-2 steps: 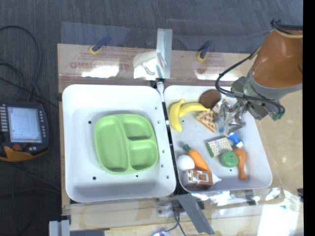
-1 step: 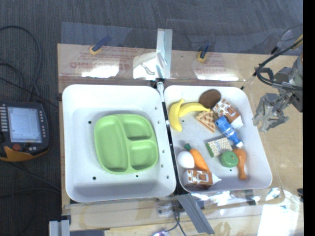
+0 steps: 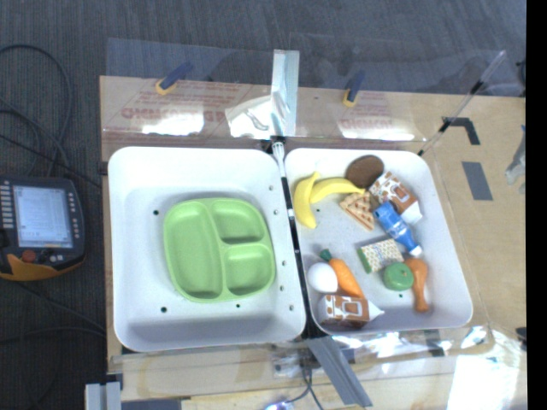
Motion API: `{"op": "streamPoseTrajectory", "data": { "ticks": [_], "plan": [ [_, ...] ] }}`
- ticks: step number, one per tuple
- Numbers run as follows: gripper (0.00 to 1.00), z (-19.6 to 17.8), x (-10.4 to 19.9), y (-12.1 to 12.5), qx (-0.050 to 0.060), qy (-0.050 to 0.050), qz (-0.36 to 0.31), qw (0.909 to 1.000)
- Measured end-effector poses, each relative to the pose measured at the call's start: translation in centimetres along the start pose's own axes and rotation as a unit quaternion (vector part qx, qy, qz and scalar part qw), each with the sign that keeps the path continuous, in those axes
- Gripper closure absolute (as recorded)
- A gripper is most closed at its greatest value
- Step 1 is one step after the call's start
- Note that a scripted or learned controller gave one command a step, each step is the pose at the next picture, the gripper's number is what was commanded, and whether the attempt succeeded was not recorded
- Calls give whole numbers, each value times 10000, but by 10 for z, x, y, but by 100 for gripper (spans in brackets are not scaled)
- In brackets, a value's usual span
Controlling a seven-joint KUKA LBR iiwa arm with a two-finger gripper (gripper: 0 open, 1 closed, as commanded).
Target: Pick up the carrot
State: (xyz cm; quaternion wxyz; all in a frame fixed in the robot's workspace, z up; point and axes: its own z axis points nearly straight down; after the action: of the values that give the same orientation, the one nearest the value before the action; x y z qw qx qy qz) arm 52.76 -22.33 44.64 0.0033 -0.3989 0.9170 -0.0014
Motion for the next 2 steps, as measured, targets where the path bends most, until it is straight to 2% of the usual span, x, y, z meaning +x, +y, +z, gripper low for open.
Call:
{"op": "streamPoseTrajectory", "data": {
  "ticks": [1, 2],
  "plan": [
    [100, 97, -21, -21, -71, 11, -1269, 9919],
    [100, 145, 11, 13, -64, 3, -2638, 9646]
  ]
}}
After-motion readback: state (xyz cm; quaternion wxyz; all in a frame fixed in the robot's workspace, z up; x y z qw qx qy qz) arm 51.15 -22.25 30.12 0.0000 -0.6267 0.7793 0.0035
